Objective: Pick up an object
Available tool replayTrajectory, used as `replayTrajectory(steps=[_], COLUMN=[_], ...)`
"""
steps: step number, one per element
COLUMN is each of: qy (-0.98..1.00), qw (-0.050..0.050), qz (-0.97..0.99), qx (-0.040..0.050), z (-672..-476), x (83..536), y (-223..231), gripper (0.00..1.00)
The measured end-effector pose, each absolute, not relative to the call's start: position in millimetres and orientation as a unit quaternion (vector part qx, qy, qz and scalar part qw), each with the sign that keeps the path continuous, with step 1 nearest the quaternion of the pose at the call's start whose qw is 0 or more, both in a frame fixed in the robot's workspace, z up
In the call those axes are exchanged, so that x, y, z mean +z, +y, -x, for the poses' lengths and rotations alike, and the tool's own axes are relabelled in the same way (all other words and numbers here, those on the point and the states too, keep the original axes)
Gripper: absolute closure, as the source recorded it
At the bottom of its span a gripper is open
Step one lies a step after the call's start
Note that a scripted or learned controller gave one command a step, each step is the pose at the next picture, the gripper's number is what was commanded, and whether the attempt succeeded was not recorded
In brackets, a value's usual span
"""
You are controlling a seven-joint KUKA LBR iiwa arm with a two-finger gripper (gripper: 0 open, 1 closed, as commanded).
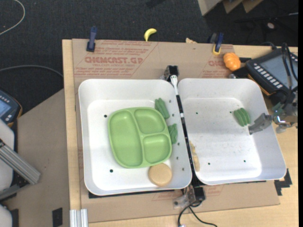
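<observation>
1. Two shallow white bins sat side by side on a cardboard-covered bench: the left bin [90, 126] and the right bin [227, 164].
2. The gripper [259, 125] entered from the right edge and stood over the right side of the right bin. Whether its fingers were apart or together could not be determined.
3. A small green ridged object [242, 116] lay on the floor of the right bin, toward its far right part, just left of the gripper. Nothing was visible between the fingers.
4. The left bin contained a green three-compartment plate [139, 137] at its centre.
5. A round tan object [160, 174] lay against the near edge of the plate.
6. Two further green ridged pieces rested beside the plate's right side: one far [162, 107] and one nearer [173, 132], close to the wall between the bins.
7. On the bench beyond the bins, a yellow banana-shaped item [150, 33] lay at the far edge, and an orange object [231, 61] lay at the far right.
</observation>
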State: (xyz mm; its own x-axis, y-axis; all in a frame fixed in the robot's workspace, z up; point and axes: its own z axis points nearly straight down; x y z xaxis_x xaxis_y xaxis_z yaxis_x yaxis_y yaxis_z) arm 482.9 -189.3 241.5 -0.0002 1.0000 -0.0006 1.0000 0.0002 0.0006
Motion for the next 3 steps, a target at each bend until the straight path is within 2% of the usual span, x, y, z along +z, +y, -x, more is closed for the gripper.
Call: replayTrajectory(steps=[1,2,3], qy=[0.708,0.706,0.708], qw=[0.002,0.000,0.001], qz=[-0.707,-0.708,-0.707], qx=[0.0006,-0.0011,0.0000], z=[-483.7,-479.2,-506.3], x=[252.3,235.5,217.2], y=[-189.5,-226.1,-223.8], gripper=[1.00,1.00,1.00])
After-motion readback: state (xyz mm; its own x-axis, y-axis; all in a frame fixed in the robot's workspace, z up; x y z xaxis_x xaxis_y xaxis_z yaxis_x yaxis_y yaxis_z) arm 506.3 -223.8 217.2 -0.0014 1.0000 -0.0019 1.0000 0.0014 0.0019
